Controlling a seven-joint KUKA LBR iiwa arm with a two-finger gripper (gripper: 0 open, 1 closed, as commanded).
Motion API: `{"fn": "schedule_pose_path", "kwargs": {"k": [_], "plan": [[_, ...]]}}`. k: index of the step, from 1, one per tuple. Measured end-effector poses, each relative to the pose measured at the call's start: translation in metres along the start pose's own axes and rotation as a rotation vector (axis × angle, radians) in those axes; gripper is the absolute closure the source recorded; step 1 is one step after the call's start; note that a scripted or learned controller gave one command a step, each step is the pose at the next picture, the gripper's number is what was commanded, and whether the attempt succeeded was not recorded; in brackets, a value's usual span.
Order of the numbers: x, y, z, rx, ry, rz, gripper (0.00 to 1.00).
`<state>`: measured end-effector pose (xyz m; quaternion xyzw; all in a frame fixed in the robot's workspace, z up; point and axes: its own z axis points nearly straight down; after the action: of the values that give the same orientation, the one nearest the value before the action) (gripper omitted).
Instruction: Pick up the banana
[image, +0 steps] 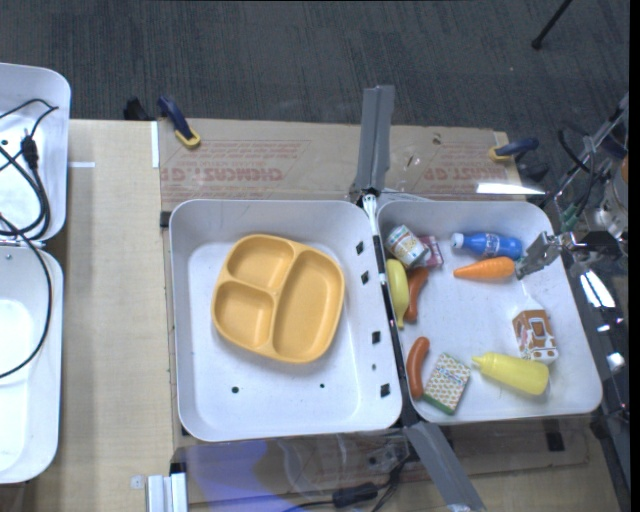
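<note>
Where the two white bins meet, the banana (398, 290) lies in the right bin (570, 395), tight against its left wall. It is yellow, short, slightly curved, lengthwise along the wall. A brown sausage (414, 292) touches its right side; a small can (406, 245) sits just above it. Farther right: blue-capped bottle (487, 243), carrot (487, 269), yellow mustard bottle (514, 372), small patterned box (447, 383), red sausage (417, 366), brown-and-white carton (534, 335). The left bin (200, 390) holds a yellow divided plate (279, 297). The gripper (535, 255) hangs over the right bin's upper right, near the carrot's tip, well apart from the banana. Whether the fingers are spread or pressed together: cannot tell. Bins rest on a wooden worktop (110, 300).
</note>
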<state>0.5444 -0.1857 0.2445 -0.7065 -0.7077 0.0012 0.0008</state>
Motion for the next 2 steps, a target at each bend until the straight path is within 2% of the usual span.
{"fn": "schedule_pose_path", "kwargs": {"k": [1,2], "plan": [[-0.036,-0.047,0.124,-0.001,0.002,-0.269,0.0],[0.06,-0.046,0.148,-0.011,-0.003,-0.479,0.0]]}}
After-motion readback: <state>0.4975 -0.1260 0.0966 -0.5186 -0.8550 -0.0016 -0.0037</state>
